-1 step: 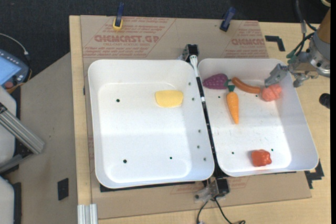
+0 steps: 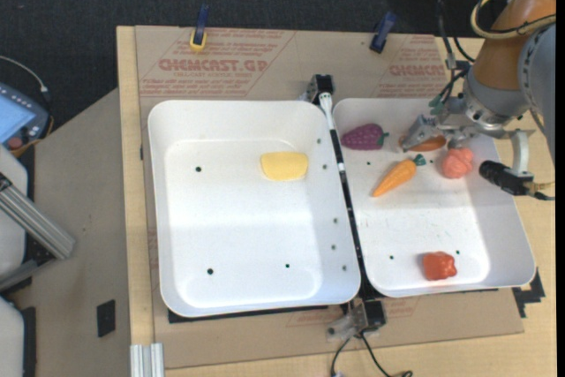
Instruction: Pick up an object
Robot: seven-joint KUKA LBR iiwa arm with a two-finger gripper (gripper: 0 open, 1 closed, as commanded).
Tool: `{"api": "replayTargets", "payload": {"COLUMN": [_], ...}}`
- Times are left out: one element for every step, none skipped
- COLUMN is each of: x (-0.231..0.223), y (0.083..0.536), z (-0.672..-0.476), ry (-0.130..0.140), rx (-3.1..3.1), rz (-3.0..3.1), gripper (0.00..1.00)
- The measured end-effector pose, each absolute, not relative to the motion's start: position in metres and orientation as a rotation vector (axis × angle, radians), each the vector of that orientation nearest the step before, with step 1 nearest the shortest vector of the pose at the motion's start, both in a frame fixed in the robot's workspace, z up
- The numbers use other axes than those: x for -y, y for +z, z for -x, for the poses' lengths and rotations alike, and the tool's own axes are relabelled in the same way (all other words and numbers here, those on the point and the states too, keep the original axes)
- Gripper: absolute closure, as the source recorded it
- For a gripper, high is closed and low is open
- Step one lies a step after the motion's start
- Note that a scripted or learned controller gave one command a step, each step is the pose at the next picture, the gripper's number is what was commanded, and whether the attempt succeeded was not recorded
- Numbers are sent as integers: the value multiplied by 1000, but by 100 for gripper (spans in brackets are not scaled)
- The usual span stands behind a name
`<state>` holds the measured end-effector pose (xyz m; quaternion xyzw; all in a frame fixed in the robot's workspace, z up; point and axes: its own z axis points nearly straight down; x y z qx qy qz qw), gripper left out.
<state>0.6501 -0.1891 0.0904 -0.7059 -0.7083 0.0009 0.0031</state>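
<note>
My gripper (image 2: 435, 137) hangs low over the back of the right bin (image 2: 494, 229), its fingers (image 2: 412, 139) spread open. A small orange piece (image 2: 430, 142) shows just under it, between the fingers; I cannot tell whether they touch it. An orange carrot (image 2: 394, 177) lies slantwise just in front and to the left. A pink round fruit (image 2: 456, 163) sits close by on the right. A purple bunch of grapes (image 2: 363, 136) lies to the left near the bin's wall. A red fruit (image 2: 439, 265) rests near the front edge.
The left bin (image 2: 177, 216) holds one yellow object (image 2: 284, 165) near its back right. A black divider clip (image 2: 321, 87) sits where the two bins meet at the back. The arm's black fitting (image 2: 503, 177) overhangs the right bin's right side.
</note>
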Motion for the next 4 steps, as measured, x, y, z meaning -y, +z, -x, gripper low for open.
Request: {"api": "replayTargets", "payload": {"x": [94, 98, 117, 129], "y": [84, 85, 82, 107], "z": [-615, -625, -652, -556], "ry": [-1, -2, 19, 6], "rx": [2224, 2224, 2212, 2214], "rz": [2207, 2222, 2204, 2223], "gripper": [0, 0, 0, 0]}}
